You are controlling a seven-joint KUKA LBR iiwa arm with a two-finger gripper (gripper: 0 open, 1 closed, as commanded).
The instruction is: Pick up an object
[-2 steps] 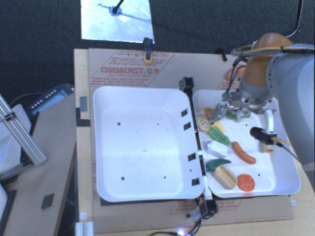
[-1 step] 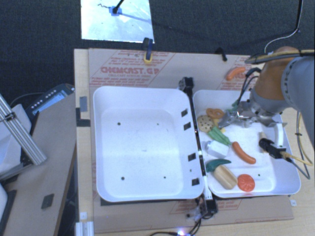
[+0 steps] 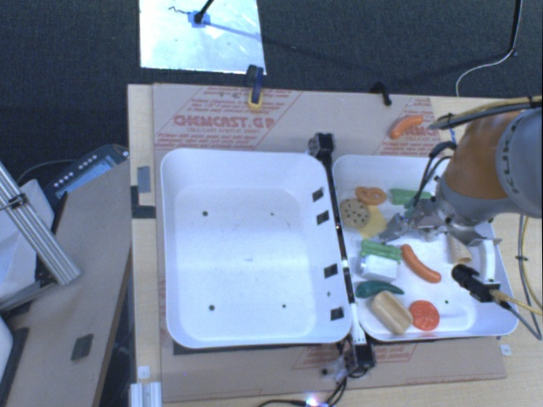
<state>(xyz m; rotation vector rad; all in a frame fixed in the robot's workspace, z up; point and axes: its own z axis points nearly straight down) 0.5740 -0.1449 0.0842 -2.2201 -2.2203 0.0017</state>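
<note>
My fingers [image 3: 397,225] were low inside the right shallow white bin [image 3: 485,310], near its middle, and they pointed toward the black divider clips [image 3: 327,219] between the two bins. I could not tell if they were released or clenched, because the metal parts were blurred together, and I saw no object between them.

Just beside the fingers, on the divider side, lay the pale round cookie with small holes [image 3: 354,214]. A little farther up the view from them were the orange round cracker [image 3: 370,196] and the small green piece [image 3: 402,197]. Just below the fingers lay the long green block [image 3: 379,250], touching the white block [image 3: 379,268]. The red-orange sausage [image 3: 422,263] lay near them on the arm's side. Farther down from the fingers were the dark green curved piece [image 3: 377,288], the tan bread-like loaf [image 3: 390,311] and the red tomato slice [image 3: 424,315].

The left shallow white bin [image 3: 246,253] was well apart from my fingers. Another orange sausage [image 3: 407,126] lay on the tabletop [image 3: 339,117], beyond the far rim.
</note>
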